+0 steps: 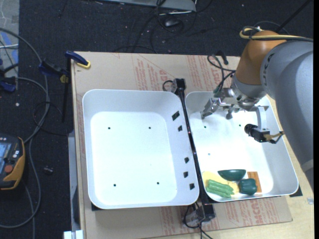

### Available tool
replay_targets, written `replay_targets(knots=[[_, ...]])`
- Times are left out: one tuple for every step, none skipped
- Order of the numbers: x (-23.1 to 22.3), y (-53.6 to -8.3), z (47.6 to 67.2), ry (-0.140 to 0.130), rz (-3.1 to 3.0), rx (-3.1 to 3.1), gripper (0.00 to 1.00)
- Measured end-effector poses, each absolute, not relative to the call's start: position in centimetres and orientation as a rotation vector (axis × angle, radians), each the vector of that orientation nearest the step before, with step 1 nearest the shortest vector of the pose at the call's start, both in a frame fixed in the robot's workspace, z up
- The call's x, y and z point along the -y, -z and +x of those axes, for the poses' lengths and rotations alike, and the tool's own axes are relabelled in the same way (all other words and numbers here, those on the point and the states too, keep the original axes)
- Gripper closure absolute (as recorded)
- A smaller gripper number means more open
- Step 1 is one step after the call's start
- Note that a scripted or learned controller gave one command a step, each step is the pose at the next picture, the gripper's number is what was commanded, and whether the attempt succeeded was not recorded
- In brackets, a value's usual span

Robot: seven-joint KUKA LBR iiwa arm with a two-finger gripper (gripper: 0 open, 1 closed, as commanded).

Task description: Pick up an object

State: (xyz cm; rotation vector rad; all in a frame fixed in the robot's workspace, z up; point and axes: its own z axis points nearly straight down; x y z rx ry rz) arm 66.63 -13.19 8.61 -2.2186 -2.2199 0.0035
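Brown cardboard covers the bench (149,66) under two smooth white plastic bins. My gripper (218,108) hangs over the far part of the right bin (279,151); I cannot tell its state. At the near edge of this bin lie a bumpy green pickle-shaped toy (220,188), a dark teal bowl (232,174), a teal block (247,186), and flat yellow (211,177) and orange (253,175) pieces. The left bin (129,148) has rounded corners.

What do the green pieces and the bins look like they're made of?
Green pieces and: likely matte plastic or rubber toys, with saturated colour and soft rounded shapes. Dark teal bowl: probably smooth plastic. Bins: glossy white moulded plastic with rounded corners.
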Motion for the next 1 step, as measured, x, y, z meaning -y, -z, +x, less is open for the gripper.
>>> replay_targets(knots=[[13.2,-9.96,66.79,0.001,-2.221,2.223,1.0]])
